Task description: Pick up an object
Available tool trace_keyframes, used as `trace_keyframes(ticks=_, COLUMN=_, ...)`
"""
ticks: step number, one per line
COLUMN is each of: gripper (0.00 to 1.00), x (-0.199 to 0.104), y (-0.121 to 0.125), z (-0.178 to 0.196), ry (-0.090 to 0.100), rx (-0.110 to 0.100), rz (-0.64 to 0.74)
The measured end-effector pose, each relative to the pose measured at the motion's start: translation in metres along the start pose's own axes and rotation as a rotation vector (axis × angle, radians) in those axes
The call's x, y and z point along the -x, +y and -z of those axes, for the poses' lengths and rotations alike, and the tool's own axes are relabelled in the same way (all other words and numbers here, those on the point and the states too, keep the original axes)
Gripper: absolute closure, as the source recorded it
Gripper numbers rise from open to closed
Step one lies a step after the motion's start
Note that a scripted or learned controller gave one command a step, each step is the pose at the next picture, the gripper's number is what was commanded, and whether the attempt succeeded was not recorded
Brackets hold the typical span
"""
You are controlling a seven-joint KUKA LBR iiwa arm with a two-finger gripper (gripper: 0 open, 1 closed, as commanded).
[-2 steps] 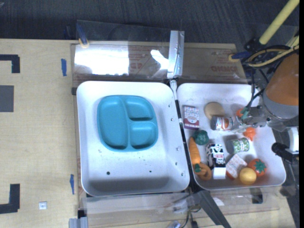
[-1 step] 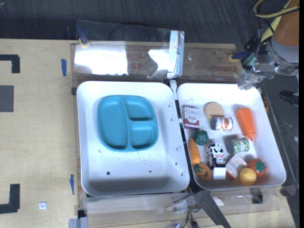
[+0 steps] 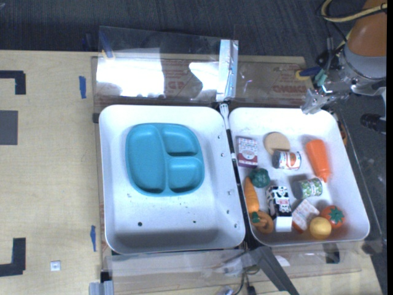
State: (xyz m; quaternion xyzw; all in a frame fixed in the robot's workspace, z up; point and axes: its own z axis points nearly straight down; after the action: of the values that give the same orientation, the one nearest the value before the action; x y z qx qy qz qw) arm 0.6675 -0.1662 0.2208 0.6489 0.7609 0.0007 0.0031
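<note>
The right bin (image 3: 353,183) holds several small toy foods. Among them are a maroon box (image 3: 247,150), a tan bun (image 3: 277,141), a red and white can (image 3: 287,160) and an orange carrot (image 3: 317,158). Further forward lie a green can (image 3: 311,187), a cow-patterned carton (image 3: 280,200), a yellow lemon (image 3: 320,227) and a red tomato (image 3: 334,216). My gripper (image 3: 314,101) hangs over the bin's back right corner, above and behind the carrot, with nothing visibly in it.
The left bin (image 3: 116,214) holds a blue divided plate (image 3: 164,158). A clear plastic sheet (image 3: 166,66) stands behind the bins. The arm's orange band (image 3: 368,35) and cables are at the top right. A wooden benchtop (image 3: 43,183) lies to the left.
</note>
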Motion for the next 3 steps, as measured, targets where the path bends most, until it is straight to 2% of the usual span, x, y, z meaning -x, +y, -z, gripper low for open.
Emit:
trace_keyframes(ticks=1, gripper=0.0, x=0.0, y=0.0, z=0.0, ry=0.0, rx=0.0, rz=0.001)
trace_keyframes(ticks=2, gripper=0.0, x=-0.069, y=-0.072, z=-0.075, ry=0.006, rx=-0.009, rz=0.094)
trace_keyframes(ticks=3, gripper=0.0, x=-0.07, y=-0.048, z=-0.127, ry=0.001, rx=0.005, rz=0.011)
